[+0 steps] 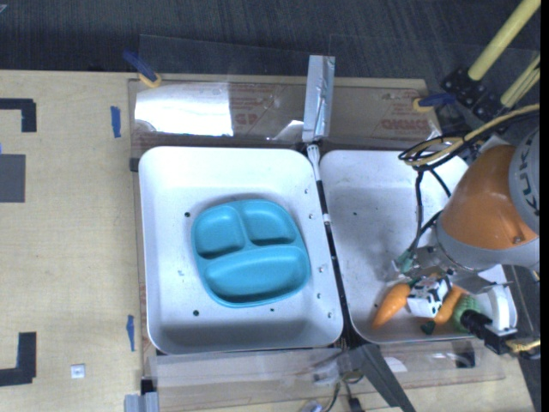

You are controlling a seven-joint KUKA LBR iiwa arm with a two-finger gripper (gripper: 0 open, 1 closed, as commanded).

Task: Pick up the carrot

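Observation:
An orange carrot (390, 304) lies tilted near the front edge of the right bin (364, 221). My gripper (419, 274) hangs under the arm's orange band, low in the right bin, just above and to the right of the carrot's upper end. Whether it touches the carrot is not clear. The wrist covers the gripper's upper part.
A second orange piece (449, 305) with a green end (469, 319) and a small white object (424, 298) lie right of the carrot. The left bin (163, 230) holds a blue divided plate (250, 250). Cables run over the right bin's far corner.

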